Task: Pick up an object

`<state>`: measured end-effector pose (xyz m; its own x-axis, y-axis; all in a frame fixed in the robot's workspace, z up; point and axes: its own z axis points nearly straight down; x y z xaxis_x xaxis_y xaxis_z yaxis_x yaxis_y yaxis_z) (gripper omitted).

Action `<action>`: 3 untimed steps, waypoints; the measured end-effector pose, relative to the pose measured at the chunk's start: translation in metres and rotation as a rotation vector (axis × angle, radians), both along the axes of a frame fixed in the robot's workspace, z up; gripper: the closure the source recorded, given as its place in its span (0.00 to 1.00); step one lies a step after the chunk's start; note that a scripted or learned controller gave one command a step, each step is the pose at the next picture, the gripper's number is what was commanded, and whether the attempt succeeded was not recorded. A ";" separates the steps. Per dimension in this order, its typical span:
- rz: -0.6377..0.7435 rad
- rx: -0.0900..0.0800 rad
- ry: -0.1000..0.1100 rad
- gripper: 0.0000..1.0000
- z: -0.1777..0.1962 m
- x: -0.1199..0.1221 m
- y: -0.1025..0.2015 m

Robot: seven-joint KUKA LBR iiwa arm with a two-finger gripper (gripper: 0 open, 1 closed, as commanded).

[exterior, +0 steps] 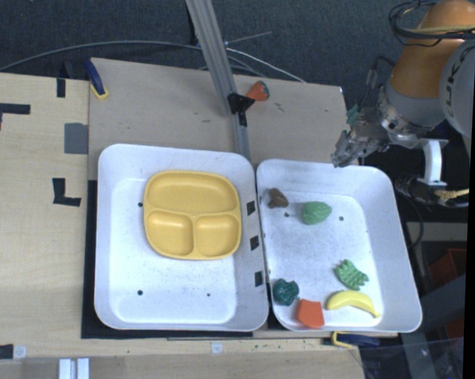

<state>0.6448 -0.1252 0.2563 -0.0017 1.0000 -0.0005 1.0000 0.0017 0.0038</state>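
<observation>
In the right bin [393,231] lie several small toys: a brown lump [277,198] near the back left, a light green round piece [317,212], a green leafy piece [350,274], a yellow banana [353,303], an orange block [311,314] and a dark teal piece [285,290]. My gripper [347,153] hangs over the bin's back rim, above and to the right of the brown lump. Nothing shows between its fingers.
The left bin [117,242] holds a yellow divided plate [193,214]. A grey metal pole [220,58] with a clamp slants down to the seam between the bins. The wooden bench [32,215] stretches to the left.
</observation>
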 end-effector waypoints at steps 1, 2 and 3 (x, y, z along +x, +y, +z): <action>0.004 0.002 0.005 1.00 0.002 -0.006 0.050; 0.004 0.002 0.005 1.00 0.003 -0.025 0.095; 0.005 0.002 0.007 1.00 -0.010 -0.029 0.147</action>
